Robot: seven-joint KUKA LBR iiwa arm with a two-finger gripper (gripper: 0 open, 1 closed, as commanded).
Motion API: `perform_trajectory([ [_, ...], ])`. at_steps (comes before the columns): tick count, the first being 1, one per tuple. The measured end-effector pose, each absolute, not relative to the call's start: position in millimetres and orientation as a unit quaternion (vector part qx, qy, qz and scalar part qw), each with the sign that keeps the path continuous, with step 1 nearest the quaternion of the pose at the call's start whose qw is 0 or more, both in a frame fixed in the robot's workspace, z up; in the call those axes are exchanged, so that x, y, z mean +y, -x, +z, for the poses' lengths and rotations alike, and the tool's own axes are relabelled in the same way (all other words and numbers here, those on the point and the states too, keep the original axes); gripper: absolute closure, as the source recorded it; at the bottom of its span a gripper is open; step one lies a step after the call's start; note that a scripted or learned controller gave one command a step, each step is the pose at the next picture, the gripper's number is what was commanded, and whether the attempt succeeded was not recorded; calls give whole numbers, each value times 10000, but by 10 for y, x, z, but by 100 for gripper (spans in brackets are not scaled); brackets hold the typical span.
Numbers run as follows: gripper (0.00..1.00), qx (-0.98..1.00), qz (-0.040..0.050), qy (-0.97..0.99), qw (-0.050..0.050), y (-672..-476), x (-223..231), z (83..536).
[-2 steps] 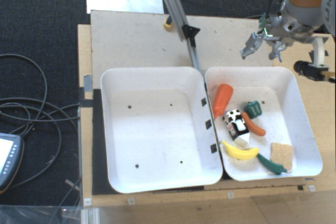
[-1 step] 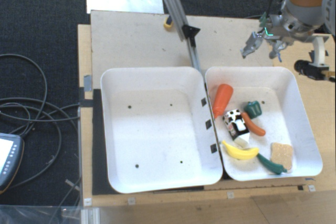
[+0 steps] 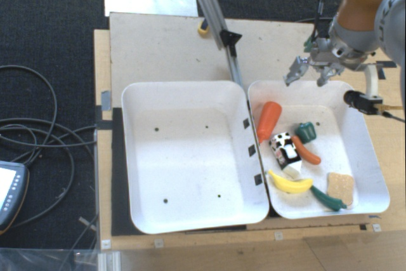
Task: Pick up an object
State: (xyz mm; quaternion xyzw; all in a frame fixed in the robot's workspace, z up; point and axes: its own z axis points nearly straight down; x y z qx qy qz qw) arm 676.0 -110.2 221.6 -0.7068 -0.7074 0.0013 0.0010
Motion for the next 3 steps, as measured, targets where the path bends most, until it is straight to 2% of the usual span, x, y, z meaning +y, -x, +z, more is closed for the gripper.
perform_trajectory([
  [1, 0, -7086, 8, 7056, 7, -6847, -1080, 1748],
  [2, 0, -7076, 11, 7067, 11, -6824, -1127, 1218],
  [3, 100, -7080, -16, 7062, -24, -6848, -1129, 1369],
])
